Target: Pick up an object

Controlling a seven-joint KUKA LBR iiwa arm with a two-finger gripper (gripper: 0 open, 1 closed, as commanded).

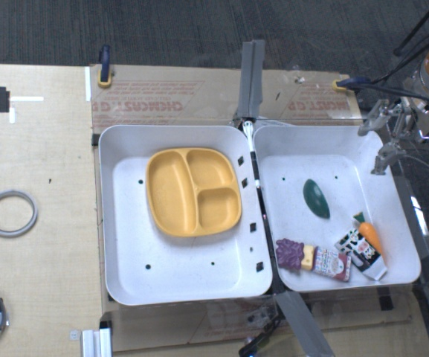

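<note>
Nothing is picked yet: the gripper [389, 141] hangs at the right bin's [288, 143] far corner, finger state unclear, well apart from the green object [317, 198].

Pale wooden bench [36, 274] (cardboard [169, 99] taped behind) against dark carpet [199, 13].

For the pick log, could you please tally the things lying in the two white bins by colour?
Yellow: 1, the divided plate in the left bin.
Dark green: 1, the oval piece in the right bin.
Purple and pink: 1, the packet.
Black and white with orange: 1, the carton.
Total: 4
</note>
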